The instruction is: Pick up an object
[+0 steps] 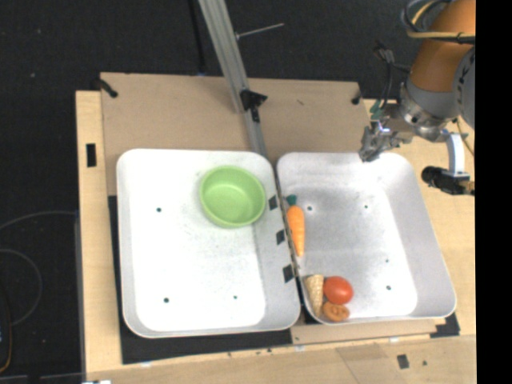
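While the grey arm with its orange band (pixel 442 62) reaches in over the far rim of the right-hand shallow white bin (pixel 400 214), its two-finger gripper (pixel 372 145) hangs with nothing in it; whether it is open or closed cannot be told. In that bin, an orange toy carrot (pixel 296 229) lies along the left wall, with a red tomato (pixel 338 290), a tan wedge (pixel 315 290) and a small brown piece (pixel 335 312) in the near-left corner. A round green plastic bowl (pixel 232 197) sits in the left-hand white bin (pixel 160 270).

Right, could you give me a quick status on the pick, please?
Gripper over right bin's far edge, nothing held. Carrot, tomato at bin's left and near side, untouched. Green bowl in left bin.
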`<control>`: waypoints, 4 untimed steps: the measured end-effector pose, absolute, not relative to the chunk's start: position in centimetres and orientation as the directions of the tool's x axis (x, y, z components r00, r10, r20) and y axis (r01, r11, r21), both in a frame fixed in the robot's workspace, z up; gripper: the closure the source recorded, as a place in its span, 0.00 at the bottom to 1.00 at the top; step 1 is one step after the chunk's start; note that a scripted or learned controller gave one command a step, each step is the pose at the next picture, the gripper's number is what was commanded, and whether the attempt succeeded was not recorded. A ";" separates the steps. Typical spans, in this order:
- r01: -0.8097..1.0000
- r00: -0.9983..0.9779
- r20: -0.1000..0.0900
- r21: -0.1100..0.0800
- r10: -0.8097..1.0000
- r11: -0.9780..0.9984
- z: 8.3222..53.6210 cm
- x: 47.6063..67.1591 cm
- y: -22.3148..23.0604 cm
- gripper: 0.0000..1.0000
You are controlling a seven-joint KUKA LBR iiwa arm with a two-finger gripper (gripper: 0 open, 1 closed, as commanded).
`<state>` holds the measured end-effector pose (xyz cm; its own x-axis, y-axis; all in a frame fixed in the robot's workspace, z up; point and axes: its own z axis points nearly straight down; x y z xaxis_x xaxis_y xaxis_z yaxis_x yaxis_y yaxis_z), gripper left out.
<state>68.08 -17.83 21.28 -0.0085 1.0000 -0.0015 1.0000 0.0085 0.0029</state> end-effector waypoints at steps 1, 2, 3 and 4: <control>1.000 -0.006 0.000 0.003 1.000 0.006 22.8 66.3 -12.8 1.00; 1.000 -0.006 0.001 -0.001 1.000 0.006 22.8 63.8 -8.1 1.00; 1.000 -0.008 0.002 0.001 1.000 0.008 24.0 62.0 -2.6 1.00; 1.000 -0.006 0.001 0.000 1.000 0.006 23.1 60.9 2.1 1.00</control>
